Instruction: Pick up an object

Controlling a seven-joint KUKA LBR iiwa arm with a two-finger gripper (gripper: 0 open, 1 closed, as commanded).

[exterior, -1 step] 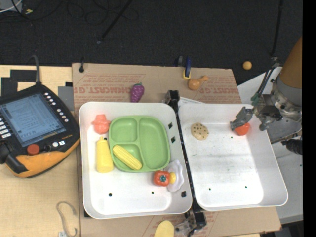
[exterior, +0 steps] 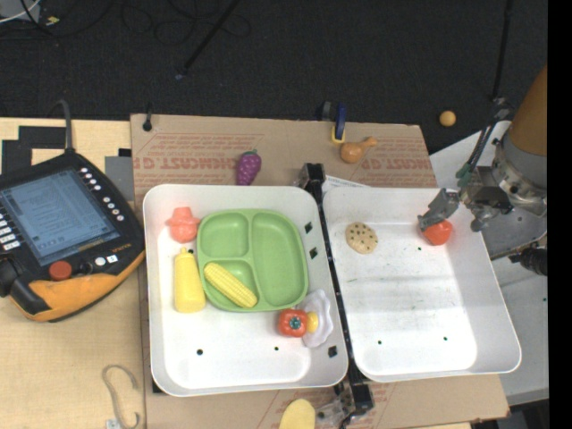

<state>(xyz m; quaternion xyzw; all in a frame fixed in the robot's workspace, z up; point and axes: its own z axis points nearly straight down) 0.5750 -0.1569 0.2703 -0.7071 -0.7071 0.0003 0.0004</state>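
Gripper point(exterior: 440, 213) of mine is low over the right white bin point(exterior: 483, 329), at its far right corner, right on top of a small round red-orange toy fruit point(exterior: 438, 232). Can't tell whether I'm clamped on it or loose. Fruit looks to be sitting on the bin floor, so the pick isn't done: grasp unconfirmed, lift left. Speckled tan cookie point(exterior: 361, 237) lies left of the fruit, well apart. Left bin point(exterior: 170, 347) holds a green divided plate point(exterior: 268, 257) with yellow corn point(exterior: 231, 285).
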